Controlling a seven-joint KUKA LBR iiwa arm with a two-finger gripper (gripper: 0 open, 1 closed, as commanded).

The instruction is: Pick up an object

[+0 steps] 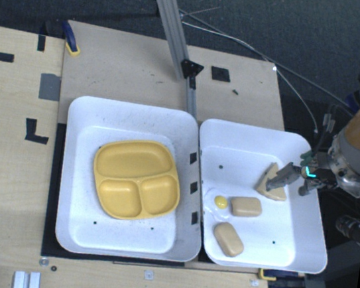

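In the right bin (298, 248) lie a tan wedge-shaped piece (271, 188), a tan block (246, 206), a small yellow ball (221, 202) and a tan oval piece (228, 239). My gripper (294, 183) hangs over the bin's right side, just right of the wedge. Its fingers are spread open. The left finger (283, 177) lies over the wedge's upper edge, while the other finger sits near the bin's right wall. Nothing is held between them.
The left bin (77, 158) holds a yellow divided plate (137, 179). A grey metal pole (174, 25) slants down to the gap between the bins. Cables run across the dark floor at the top right.
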